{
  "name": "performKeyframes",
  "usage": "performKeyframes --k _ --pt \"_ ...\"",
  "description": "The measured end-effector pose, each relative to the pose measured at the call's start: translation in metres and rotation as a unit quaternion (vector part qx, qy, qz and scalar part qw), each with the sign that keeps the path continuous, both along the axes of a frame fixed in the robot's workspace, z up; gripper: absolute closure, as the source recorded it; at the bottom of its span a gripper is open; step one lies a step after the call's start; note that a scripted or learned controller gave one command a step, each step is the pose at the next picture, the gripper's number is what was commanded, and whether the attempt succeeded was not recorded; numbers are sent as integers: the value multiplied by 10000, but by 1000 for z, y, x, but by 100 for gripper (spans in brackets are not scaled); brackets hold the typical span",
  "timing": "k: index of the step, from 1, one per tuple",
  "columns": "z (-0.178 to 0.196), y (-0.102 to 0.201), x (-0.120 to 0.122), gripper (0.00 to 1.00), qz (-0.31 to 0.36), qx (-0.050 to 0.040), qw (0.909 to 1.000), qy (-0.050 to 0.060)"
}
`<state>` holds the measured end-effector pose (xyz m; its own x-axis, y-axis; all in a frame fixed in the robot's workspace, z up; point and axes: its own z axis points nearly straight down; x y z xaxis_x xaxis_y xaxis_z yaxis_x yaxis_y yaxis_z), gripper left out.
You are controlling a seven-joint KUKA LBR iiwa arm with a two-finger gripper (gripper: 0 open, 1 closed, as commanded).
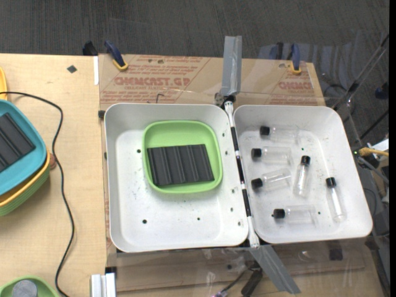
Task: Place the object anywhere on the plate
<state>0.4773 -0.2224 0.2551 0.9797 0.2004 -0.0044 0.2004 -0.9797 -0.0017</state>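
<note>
Six clear lil tubes [276, 179] w/ black caps lay in the right bin [346, 166], prob light, slippery & rolly, so grab mid-tube, then green plate [213, 142]

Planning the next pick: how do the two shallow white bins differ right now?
The left white bin holds a square green plate with a dark ribbed insert; the right white bin holds six clear black-capped vials lying scattered, pointing different ways. Both are shallow, white, rounded and side by side.
</note>
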Motion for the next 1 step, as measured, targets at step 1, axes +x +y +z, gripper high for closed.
performKeyframes --k 1 --pt "0 0 0 0 -1 0 10000 0"
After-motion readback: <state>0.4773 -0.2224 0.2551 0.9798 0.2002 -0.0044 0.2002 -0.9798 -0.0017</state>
